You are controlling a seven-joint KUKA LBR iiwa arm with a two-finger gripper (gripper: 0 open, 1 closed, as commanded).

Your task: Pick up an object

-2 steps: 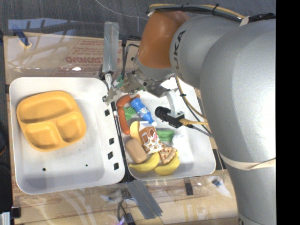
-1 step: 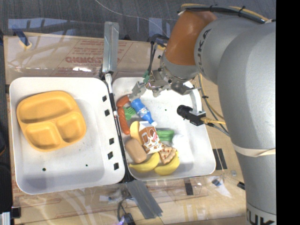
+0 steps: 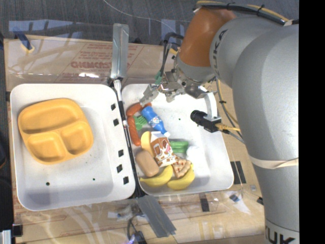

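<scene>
The grey arm (image 3: 264,85) fills the right of the view and bends over the right bin (image 3: 216,151), while the left bin (image 3: 30,187) on the tabletop carries a yellow compartment tray (image 3: 53,128), well apart from the work. The pile of toy food sits along the right bin's left wall: two bananas (image 3: 170,178) at the near end, a printed carton (image 3: 162,151) above them, then a blue bottle (image 3: 152,118) and an orange-red sausage (image 3: 133,123) whose long axis runs along the divider. The tool (image 3: 152,93) hangs just beyond the far end of that pile, so the nearest pieces, the bottle and sausage, lie directly toward the near side from it. Whether the tool is spread or closed, I cannot tell.
</scene>
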